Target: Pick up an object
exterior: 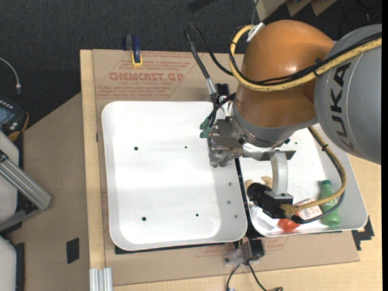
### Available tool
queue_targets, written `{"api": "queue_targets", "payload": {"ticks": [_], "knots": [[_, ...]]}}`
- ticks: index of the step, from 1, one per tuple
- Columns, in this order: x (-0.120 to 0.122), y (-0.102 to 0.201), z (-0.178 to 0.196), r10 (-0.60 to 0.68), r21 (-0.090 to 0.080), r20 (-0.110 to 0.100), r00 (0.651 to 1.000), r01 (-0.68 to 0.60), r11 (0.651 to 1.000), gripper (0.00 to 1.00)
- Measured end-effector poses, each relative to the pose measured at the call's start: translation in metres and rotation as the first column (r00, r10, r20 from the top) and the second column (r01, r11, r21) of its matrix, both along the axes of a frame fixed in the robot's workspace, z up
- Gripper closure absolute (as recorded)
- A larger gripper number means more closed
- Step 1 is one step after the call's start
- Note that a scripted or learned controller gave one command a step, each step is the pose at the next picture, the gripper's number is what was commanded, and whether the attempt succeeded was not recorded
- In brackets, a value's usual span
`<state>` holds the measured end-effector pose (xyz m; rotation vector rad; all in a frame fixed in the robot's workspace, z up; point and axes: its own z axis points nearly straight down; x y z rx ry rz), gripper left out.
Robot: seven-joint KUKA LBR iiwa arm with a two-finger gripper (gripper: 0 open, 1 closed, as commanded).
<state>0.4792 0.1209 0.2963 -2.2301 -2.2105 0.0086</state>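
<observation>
My gripper (217,152) hangs low over the right edge of the left white bin (160,180), close to the divider between the two bins, and the big orange wrist hides much of it. A small green piece (205,125) shows just left of the gripper body; I cannot tell what it is. In the right bin (310,162), a green bottle-shaped object (329,206) lies at the near right corner. Beside it are a red object (288,225) and a red-and-white labelled item (311,211). A small tan thing (266,180) lies near the divider.
The bins rest on a cardboard sheet (151,74) with red print and a blue clip (136,46) at its far edge. Black cables (200,59) run from the back toward the gripper. A metal rail (21,183) stands at the left.
</observation>
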Motion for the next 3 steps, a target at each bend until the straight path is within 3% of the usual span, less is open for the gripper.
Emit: {"api": "queue_targets", "payload": {"ticks": [1,2,3], "knots": [[0.003,0.058,-0.152,0.012,-0.001,-0.013,1.000,-0.012,1.000,1.00],[0.007,0.056,-0.133,0.005,0.004,0.004,1.000,-0.005,1.000,1.00],[0.039,-0.034,-0.211,-0.001,0.000,0.000,1.000,0.001,1.000,1.00]]}}
